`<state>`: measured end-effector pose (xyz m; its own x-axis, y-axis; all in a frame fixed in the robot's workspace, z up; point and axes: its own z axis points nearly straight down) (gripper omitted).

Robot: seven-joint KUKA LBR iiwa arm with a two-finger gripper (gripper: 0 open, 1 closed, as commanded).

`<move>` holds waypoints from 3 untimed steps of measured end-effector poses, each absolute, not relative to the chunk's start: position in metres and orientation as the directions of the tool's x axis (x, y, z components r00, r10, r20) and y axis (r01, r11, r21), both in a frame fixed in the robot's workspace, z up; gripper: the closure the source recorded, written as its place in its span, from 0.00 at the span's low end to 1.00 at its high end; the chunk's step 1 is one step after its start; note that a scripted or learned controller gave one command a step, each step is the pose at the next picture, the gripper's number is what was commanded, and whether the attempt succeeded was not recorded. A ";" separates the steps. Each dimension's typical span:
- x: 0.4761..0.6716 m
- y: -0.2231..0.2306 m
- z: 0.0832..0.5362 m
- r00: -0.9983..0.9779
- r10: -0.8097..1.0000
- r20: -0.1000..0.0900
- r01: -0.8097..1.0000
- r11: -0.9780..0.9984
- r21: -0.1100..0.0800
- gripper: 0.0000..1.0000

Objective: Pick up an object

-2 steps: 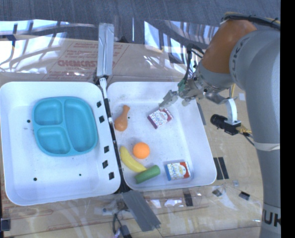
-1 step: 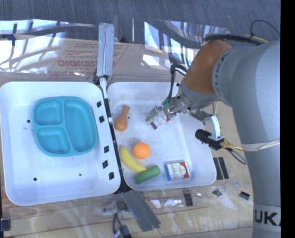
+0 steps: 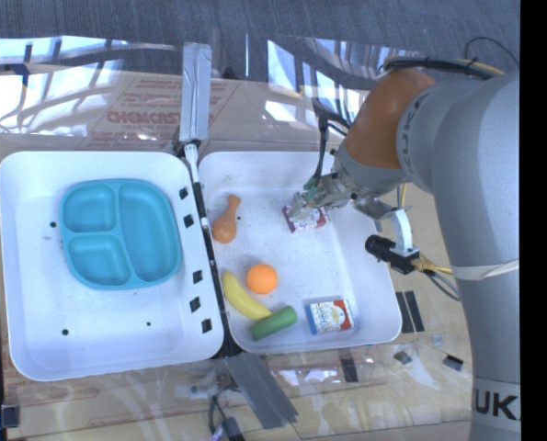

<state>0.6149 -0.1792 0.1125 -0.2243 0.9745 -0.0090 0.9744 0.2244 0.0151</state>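
My gripper (image 3: 317, 197) hangs low over the upper middle of the right bin (image 3: 365, 274), right at the top edge of a small pink and white carton (image 3: 304, 218). The gripper looks to be touching the carton or just above it; the wrist hides the contact. Other objects in this bin are a brown drumstick (image 3: 225, 220) at the left, an orange (image 3: 262, 278) in the middle, a banana (image 3: 242, 297) and a green cucumber (image 3: 273, 322) at the front left, and a small printed box (image 3: 328, 316) at the front.
The left bin (image 3: 25, 274) holds a blue divided plate (image 3: 121, 232). A hinged divider (image 3: 199, 246) runs between the bins. The grey arm (image 3: 457, 154) covers the right bin's far right side, with a black cable fitting (image 3: 391, 252) hanging over its right rim.
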 end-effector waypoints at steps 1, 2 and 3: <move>0.615 -0.179 0.112 -0.224 0.974 -0.009 0.974 0.225 0.015 0.00; 0.585 -0.160 0.102 -0.039 0.999 -0.009 0.999 0.039 0.023 0.00; 0.605 -0.166 0.102 -0.081 0.997 -0.005 0.997 0.081 0.015 0.00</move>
